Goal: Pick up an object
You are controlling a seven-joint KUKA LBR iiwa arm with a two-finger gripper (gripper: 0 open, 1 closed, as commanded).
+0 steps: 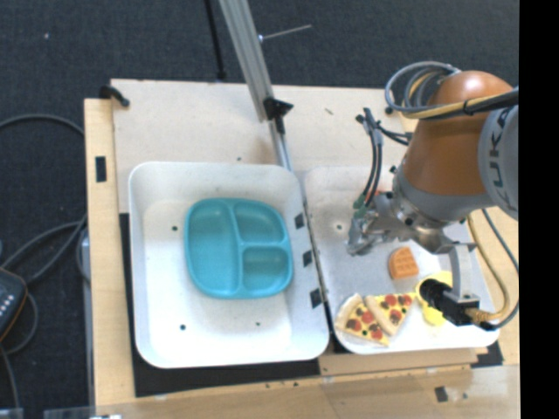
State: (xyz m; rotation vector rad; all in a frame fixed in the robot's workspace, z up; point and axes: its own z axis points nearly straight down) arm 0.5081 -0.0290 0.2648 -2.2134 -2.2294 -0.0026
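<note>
A pale wooden bench (192, 120) stands on dark carpet (105, 24). Black cables (35, 234) trail across the floor at the left.

The right bin (336, 201) is taken as the landmark. Its upper part and its left strip beside the shared wall lie bare and can be entered freely. Its middle is occupied by the hand (360, 239), with the arm (450, 155) and cables overhanging its right side. Its near edge is crowded by two pizza slices (376, 315), an orange block (403, 263) and a yellow toy (435, 299). To its left, the left bin (157, 321) is blocked at the centre by a blue divided plate (238, 248); open floor is left around that plate. A slanted metal rail (249, 51) stands behind its upper left corner.
</note>
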